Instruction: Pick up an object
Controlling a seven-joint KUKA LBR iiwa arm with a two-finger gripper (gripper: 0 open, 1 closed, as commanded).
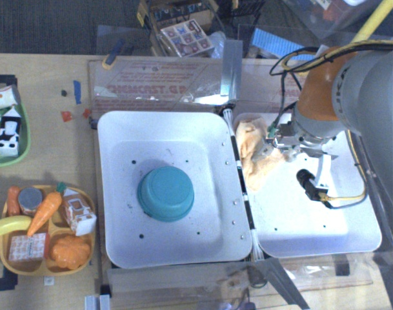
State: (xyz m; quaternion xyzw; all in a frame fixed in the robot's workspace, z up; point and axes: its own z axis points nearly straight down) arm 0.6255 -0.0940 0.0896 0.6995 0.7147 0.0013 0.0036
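A teal bowl [166, 193] lies upside down in the middle of the left bin [119, 134]. A pale beige, lumpy soft object [253, 154] rests against the left wall of the right bin [325, 228]. My gripper [277, 143] is low over the right edge of that beige object, touching or nearly touching it. The grey arm with its orange band [319, 92] comes in from the upper right and hides the back right part of the right bin.
Outside the bins at lower left stands a yellow tray [2, 254] with toy food, including a carrot [44, 213] and a banana [8, 225]. A green dish [19, 148] sits at the far left. Clear plastic packaging [157, 86] lies behind the bins.
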